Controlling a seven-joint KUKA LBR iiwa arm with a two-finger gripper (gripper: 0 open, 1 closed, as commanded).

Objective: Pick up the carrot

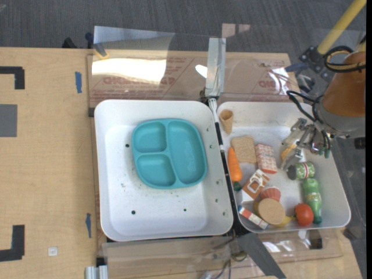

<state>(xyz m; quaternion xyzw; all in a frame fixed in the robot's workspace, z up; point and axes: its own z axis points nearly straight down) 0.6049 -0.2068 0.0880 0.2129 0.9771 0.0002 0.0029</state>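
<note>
The carrot [234, 164] is a small orange piece lying lengthwise against the left wall of the right bin [340, 182], just left of a slice of bread [244, 149]. My gripper [297, 144] hangs over the right-hand part of the same bin, under the grey wrist and its orange band. It is well to the right of the carrot, with the bread and a pink carton [266, 157] between them. A small yellowish piece [286, 152] lies right by the gripper's tip.
The right bin is crowded: a tan cup [225, 121], an orange-and-white box [256, 185], a round bun [271, 210], a tomato [303, 214], green items [311, 192] and a can [304, 170]. A teal divided plate [170, 153] lies in the left bin [110, 173].
</note>
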